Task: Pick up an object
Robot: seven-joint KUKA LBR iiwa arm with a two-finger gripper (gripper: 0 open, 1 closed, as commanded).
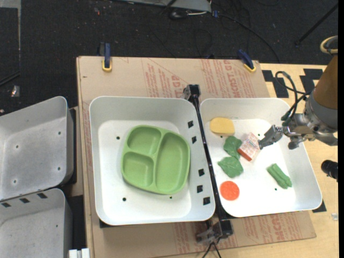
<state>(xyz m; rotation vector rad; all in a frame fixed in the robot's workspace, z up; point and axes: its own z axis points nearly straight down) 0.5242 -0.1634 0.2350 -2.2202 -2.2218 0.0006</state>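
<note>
The arm (325, 98) comes in from the right side and leans over the right bin (301, 198). It is grey, with an orange band up high near the edge of the picture. Its wrist bends down and to the left, so the gripper (267, 138) points toward the middle of the bin. You cannot tell if the fingers are apart or together, because they look like one dark shape. The tip sits just beside a small red and white box (248, 147), right at the box's right edge. It is too hard to see if they touch.

The things to pick up all lie in the right bin. A yellow piece (222, 126) lies near the top left. Two green leafy pieces (231, 156) lie below it, just left of the box. A round orange-red disc (230, 190) lies near the bottom. A long green piece (279, 176) lies to the right, apart from the others.

The left bin (107, 198) holds a green plate (156, 159) with three parts. Both bins sit side by side on a brown surface (156, 74).
</note>
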